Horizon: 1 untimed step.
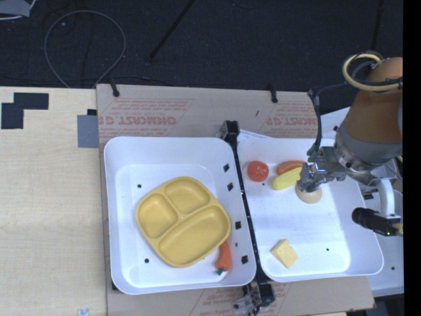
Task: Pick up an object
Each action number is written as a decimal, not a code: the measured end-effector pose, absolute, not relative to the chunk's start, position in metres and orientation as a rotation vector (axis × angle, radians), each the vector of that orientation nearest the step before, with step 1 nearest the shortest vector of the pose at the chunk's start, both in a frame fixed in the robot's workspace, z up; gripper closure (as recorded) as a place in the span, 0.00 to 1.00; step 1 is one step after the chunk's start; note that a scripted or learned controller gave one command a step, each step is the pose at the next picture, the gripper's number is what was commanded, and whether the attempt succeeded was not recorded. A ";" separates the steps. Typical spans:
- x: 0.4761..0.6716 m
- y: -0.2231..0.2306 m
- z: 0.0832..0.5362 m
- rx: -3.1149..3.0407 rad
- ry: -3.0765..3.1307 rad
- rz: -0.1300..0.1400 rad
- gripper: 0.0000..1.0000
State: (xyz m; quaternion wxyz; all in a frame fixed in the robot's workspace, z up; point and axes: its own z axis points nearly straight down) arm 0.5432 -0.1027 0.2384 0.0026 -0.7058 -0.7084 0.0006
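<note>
The gripper (309,184) is seen low over the right bin (329,268), above a round tan object (309,195) just beside the yellow banana-shaped toy (284,181); whether it is spread or closed cannot be told. Relative to that round tan object, an orange sausage-like toy (289,167) lies up and to the left, a red tomato (257,171) further left, and a yellow cheese wedge (285,253) well below. In the left bin (122,275) a yellow divided plate (183,220) is seen with a toy carrot (223,258) touching its lower right edge.
</note>
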 end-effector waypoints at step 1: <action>0.529 -0.053 0.240 -2.213 -2.222 0.002 1.00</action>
